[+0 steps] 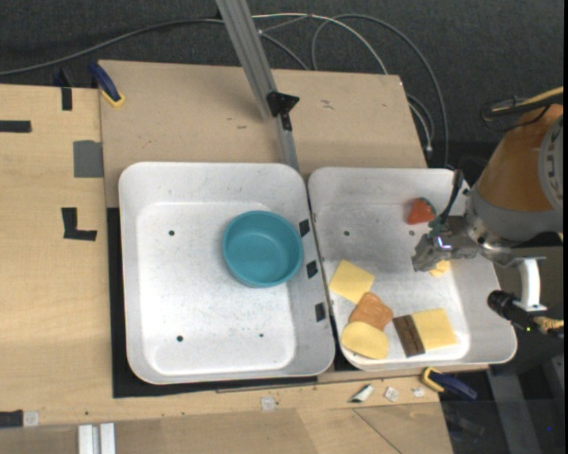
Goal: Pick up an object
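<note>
A grey KUKA arm with an orange band [516,164] reaches in from the right over the right-hand white bin [360,192], its two-finger gripper [434,253] lowered near the bin's right wall. Just under and beside the fingertips lies a small pale yellow piece [440,270], touching or nearly touching the gripper; whether it sits between the fingers cannot be told, and the view leaves unclear whether the gripper is apart or together. A small red-orange object [419,212] rests just up and to the left of the gripper, near the bin's far side and apart from the fingers. Further down the same bin, well clear of the gripper, lie a yellow square block [351,281], an orange-brown piece [370,310] touching a rounded yellow piece [365,340] at the near edge, and a dark brown bar [408,335] lying against a second yellow block [435,328]. The left-hand white bin [151,253] holds a teal bowl [261,247], upright, near its right side. The bins sit side by side on a wooden bench [38,206], with a slanted metal pole [251,50] rising behind them and cables [379,31] trailing across the dark floor beyond.
</note>
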Controlling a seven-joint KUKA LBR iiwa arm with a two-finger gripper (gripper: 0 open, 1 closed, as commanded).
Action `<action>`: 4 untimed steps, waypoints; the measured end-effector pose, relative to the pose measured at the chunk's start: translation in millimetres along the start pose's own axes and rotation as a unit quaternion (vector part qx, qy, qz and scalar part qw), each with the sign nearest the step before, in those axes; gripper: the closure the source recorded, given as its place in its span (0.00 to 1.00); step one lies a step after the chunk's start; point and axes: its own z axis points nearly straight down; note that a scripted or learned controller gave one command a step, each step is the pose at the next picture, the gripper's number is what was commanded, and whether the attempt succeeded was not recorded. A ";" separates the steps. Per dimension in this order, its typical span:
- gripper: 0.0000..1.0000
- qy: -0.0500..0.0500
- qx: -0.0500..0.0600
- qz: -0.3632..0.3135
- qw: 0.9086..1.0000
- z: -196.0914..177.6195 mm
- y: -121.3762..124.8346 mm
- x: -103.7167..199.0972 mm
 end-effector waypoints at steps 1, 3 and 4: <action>1.00 0.000 0.000 0.000 1.000 -46.2 5.0 7.9; 1.00 0.001 0.002 -0.001 1.000 -67.0 6.2 55.5; 1.00 0.002 0.002 -0.002 1.000 -77.2 -8.1 111.0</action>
